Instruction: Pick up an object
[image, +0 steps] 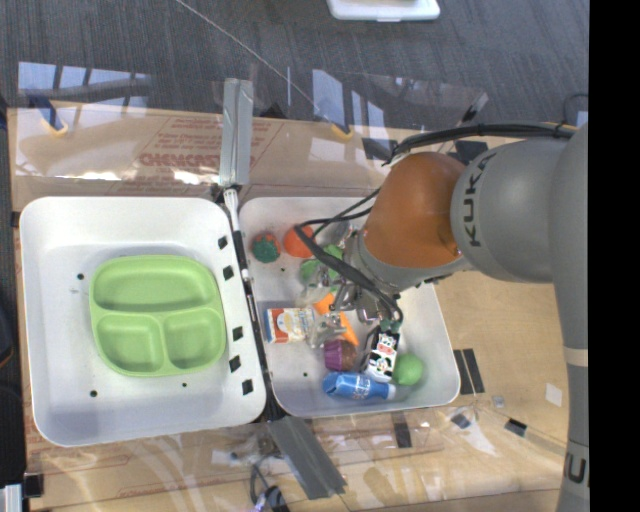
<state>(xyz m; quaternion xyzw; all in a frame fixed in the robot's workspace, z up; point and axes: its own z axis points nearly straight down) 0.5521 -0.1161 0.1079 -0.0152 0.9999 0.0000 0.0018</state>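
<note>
My gripper (335, 312) reaches down into the right white bin (432, 318), under the arm's orange band. It hangs over a cluster of small objects in the bin's middle: an orange piece (327, 300) and a white-and-orange packet (290, 323). Nearby lie a purple object (339, 354), a blue bottle (357, 387), a black-and-white cow-patterned item (381, 355), a green ball (407, 370), a green-and-red toy (265, 247) and an orange ball (297, 241). The wrist and cables hide the fingertips.
The left white bin (50, 300) holds a green three-compartment tray (157, 313). A metal divider (235, 135) stands between the bins at the back. Cardboard and clear plastic sheeting surround the bins on the bench.
</note>
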